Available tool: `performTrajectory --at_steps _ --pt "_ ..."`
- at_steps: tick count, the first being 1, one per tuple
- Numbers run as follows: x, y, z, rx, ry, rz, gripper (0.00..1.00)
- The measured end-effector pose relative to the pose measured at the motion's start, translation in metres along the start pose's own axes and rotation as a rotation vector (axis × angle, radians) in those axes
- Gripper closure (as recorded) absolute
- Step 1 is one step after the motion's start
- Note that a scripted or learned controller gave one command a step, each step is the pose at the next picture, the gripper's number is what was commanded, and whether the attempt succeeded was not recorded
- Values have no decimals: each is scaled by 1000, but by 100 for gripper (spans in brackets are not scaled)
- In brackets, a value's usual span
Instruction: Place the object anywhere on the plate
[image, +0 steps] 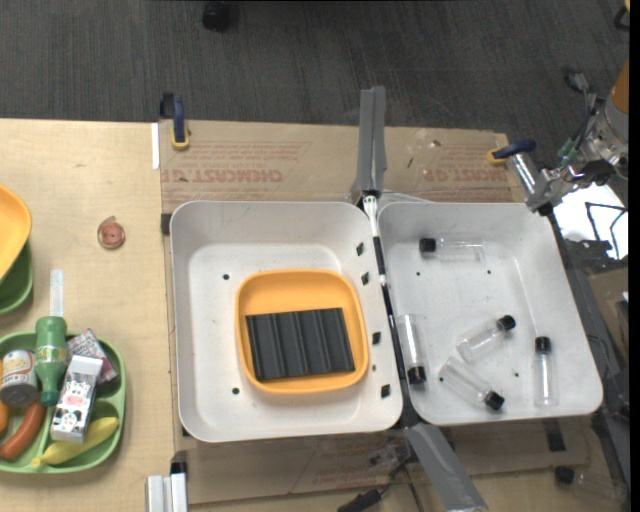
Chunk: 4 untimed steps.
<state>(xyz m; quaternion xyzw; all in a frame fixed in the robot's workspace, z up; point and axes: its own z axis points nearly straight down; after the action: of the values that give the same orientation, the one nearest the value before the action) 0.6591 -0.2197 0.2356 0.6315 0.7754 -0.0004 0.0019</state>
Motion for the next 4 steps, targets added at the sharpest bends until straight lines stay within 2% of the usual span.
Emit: performTrajectory --at_steps 1,2,3,4 --pt "-3 0 -62 0 0 -218 100" --pt "-3 1 -197 0 1 -436 100" --pt "-3 1 -197 0 1 -436 0" --pt "-3 0 -127 -1 3 -817 0"
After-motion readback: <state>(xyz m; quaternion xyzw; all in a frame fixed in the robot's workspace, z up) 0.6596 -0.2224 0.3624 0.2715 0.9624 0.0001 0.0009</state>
